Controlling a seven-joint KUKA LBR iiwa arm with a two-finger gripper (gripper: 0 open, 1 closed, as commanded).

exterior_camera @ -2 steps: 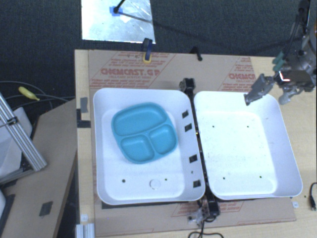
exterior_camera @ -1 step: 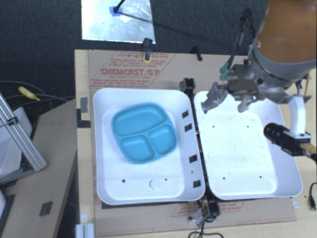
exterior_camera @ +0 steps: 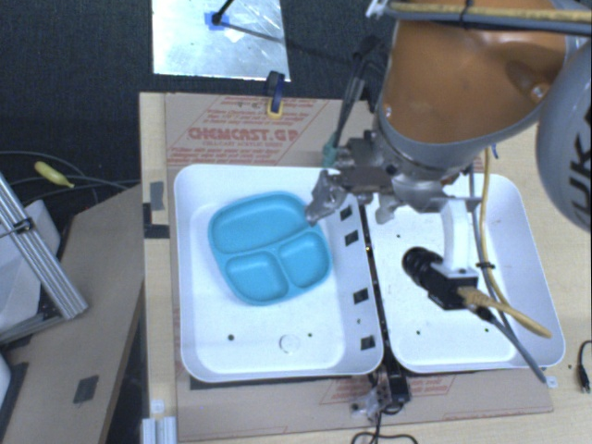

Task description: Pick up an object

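The arm's orange band [exterior_camera: 467,58] is running off the top edge and covering the back rim of the right bin [exterior_camera: 527,248], while the gripper [exterior_camera: 324,202] is blurring too much to read its fingers.

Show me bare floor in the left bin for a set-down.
Left bin: bare strip along the near wall, below the blue divided plate, and a narrower one left of it. Crowded at the plate's upper right corner, where the gripper hangs by the divider.
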